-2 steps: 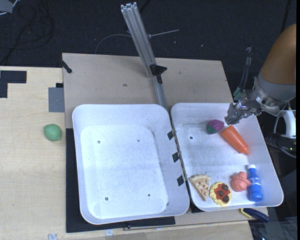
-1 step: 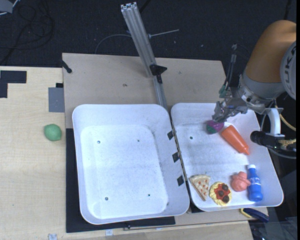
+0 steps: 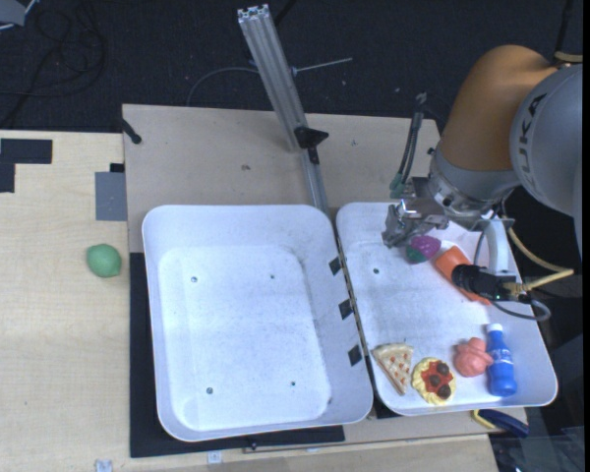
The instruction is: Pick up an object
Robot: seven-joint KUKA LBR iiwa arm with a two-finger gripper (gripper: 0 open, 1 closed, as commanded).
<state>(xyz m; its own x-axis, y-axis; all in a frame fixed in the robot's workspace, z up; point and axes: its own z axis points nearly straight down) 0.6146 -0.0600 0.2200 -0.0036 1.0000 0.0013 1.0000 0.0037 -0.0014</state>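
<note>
Gripper (image 3: 405,226), jaw state unclear, over purple toy (image 3: 423,248) in right bin (image 3: 393,293); neighbouring orange toy (image 3: 451,261) may spoil the grasp

The big white left bin (image 3: 238,323) has lots of free room inside. The white right bin (image 3: 403,293) is open in its middle. Toys block its near edge: a pizza slice (image 3: 395,365), a round pizza (image 3: 434,380), a pink lump (image 3: 471,356) and a blue bottle (image 3: 500,362). A slanted silver metal bar (image 3: 283,91) stands behind the bins.
</note>
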